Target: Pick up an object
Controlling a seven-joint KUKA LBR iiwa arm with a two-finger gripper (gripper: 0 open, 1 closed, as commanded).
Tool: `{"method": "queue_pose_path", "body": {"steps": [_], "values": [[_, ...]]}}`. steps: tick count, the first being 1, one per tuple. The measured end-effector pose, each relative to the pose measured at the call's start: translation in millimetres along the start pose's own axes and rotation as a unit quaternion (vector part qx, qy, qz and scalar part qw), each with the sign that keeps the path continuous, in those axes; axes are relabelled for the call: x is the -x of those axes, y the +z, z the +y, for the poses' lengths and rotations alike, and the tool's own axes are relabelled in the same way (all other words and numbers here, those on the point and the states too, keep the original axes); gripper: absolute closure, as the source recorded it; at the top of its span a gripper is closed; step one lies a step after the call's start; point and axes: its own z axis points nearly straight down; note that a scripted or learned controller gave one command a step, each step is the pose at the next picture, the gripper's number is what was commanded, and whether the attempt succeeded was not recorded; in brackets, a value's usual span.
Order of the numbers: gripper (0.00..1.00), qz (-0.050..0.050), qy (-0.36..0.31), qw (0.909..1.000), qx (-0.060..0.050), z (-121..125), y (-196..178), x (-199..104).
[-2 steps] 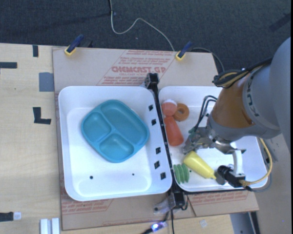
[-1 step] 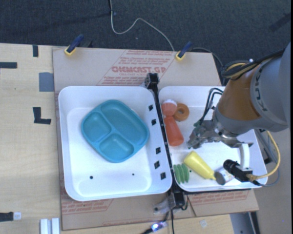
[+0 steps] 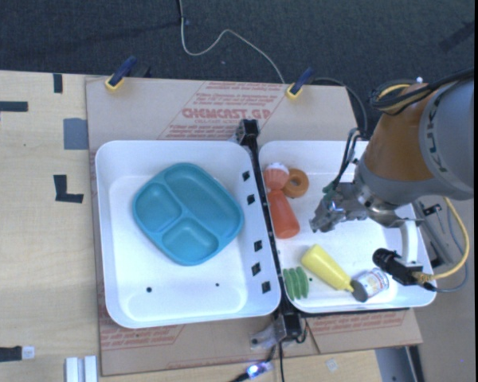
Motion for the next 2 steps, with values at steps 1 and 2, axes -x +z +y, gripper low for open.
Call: {"method": "queue_pose_path", "body": {"steps": [1, 2], "values": [[1.0, 0.0, 0.0, 1.0, 0.0, 3, -43, -9], [1.0, 0.0, -0.002, 1.0, -0.001, 30, -37, -52]]}}
